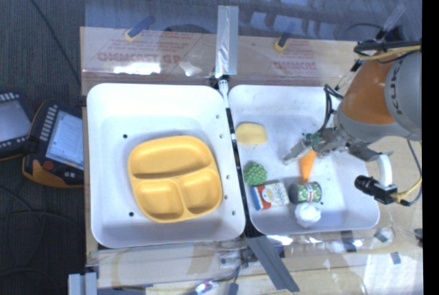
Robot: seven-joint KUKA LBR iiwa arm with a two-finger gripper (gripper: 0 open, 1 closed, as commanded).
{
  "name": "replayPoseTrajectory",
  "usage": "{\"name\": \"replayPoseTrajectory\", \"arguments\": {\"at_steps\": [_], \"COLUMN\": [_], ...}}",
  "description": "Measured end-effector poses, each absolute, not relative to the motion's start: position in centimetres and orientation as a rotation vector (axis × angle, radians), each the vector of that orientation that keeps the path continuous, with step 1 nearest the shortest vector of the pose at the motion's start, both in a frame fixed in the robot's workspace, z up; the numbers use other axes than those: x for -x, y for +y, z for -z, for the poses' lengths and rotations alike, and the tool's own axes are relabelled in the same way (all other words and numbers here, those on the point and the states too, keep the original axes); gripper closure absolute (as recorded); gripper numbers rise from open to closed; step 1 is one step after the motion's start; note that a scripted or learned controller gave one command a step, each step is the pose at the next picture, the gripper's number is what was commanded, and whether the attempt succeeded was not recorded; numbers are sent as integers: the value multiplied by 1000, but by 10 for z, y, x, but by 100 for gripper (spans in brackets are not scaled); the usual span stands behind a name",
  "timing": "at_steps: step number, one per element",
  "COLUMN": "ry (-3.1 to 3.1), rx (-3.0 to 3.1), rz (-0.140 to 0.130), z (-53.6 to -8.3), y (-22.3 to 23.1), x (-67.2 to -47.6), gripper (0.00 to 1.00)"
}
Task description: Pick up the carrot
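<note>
The carrot (308, 162) is a small orange piece with a green top. It lies in the right bin (346, 218), near the middle and pointing toward the front. My gripper (306, 148) reaches in from the right and sits right over the carrot's green end, touching or nearly touching it. The wrist hides how the gripper meets the carrot.
The right bin also holds a yellow lump (251, 133), a green bumpy ball (254, 172), a small red and white carton (269, 195), a green can (305, 191) and a white object (307, 214). A yellow divided tray (175, 177) fills the left bin (110, 115).
</note>
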State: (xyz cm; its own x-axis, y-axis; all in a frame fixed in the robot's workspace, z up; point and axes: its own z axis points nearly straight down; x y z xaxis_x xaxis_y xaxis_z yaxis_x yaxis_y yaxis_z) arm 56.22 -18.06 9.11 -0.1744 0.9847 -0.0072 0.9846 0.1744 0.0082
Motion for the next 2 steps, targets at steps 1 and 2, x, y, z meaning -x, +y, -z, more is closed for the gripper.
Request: {"name": "replayPoseTrajectory", "arguments": {"at_steps": [1,2], "ry": [2400,2551], "rx": [-2008,-1832], "rz": [-10,-1], "z": [-101,-218], "y": [-179,-155], "x": [-564,-527], "gripper": [100,100]}}
